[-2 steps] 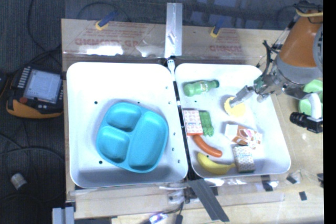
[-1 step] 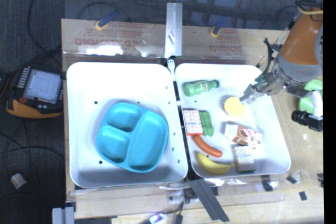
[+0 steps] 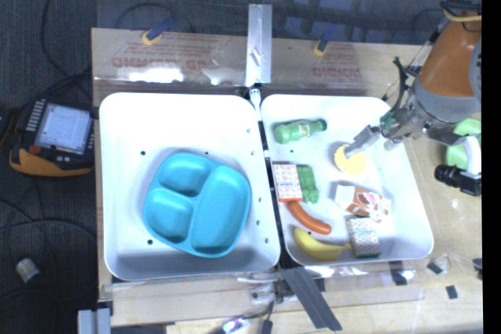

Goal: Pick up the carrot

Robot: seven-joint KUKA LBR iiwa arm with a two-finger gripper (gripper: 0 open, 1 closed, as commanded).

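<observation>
The carrot (image 3: 308,217) is a short orange-red stick lying at a slant in the lower middle of the right bin (image 3: 407,176). It rests just above a banana (image 3: 319,245) and below a green object (image 3: 307,184). My gripper (image 3: 357,146) hangs over the upper right of that bin, right above a yellow object (image 3: 350,159). It is well up and to the right of the carrot and apart from it. The arm's grey wrist and orange band (image 3: 450,66) reach in from the right.
The right bin also holds a green bottle (image 3: 298,130), a red-and-white box (image 3: 286,181), a white-and-red carton (image 3: 363,202) and a speckled cube (image 3: 364,236). A blue divided plate (image 3: 197,203) sits in the left bin (image 3: 125,137).
</observation>
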